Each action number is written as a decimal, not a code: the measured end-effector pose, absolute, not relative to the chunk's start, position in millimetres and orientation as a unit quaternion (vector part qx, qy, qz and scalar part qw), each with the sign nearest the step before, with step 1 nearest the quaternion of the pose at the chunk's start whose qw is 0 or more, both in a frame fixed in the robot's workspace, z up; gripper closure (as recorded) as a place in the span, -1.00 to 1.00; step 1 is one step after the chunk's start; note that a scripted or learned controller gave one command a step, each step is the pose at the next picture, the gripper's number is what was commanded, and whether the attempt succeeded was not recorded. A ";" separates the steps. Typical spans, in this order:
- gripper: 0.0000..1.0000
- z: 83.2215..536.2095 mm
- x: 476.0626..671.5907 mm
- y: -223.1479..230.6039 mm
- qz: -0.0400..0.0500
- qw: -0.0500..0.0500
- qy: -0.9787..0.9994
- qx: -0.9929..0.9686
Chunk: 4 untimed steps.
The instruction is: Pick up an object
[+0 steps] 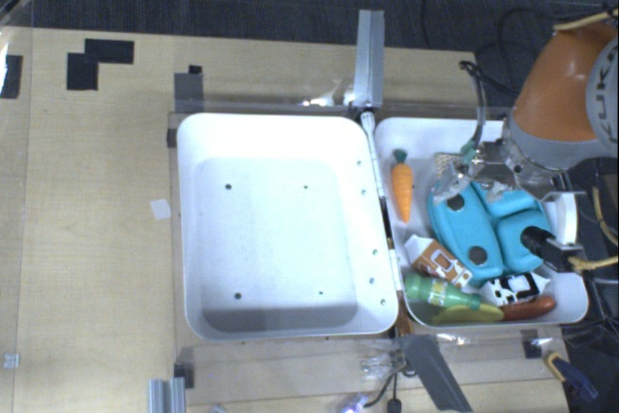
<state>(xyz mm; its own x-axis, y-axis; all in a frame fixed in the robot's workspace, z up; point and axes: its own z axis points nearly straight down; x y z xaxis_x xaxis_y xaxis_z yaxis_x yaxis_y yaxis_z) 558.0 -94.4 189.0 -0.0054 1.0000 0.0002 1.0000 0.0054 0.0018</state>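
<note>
Gripper (464, 171) low over right bin (578, 305) far edge, finger state can't tell, partly hidden by wrist, blue toy (479, 225) center, carrot (401, 189) by left wall.

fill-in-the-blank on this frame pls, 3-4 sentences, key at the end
1. The toy carrot lies in the ____ bin, near the wall between the two bins.
2. The biggest toy in the right bin is the ____ plastic one.
3. The green toy lies at that bin's ____ edge, beside the black-and-white toy.
4. The arm's orange band shows at the view's ____ side.

Missing words: right; blue; near; right
</note>
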 end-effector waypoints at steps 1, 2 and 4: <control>-1.00 125.9 598.3 -91.0 0.003 0.004 0.659 0.752; -1.00 119.9 606.6 -86.3 0.003 0.007 0.711 0.703; -1.00 109.8 635.1 -112.9 0.007 0.011 0.647 0.762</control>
<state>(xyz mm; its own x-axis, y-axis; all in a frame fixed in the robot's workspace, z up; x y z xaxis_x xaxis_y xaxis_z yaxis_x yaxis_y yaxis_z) 635.1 -112.9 109.8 0.1618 0.9868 -0.0035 0.9865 -0.1617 0.0270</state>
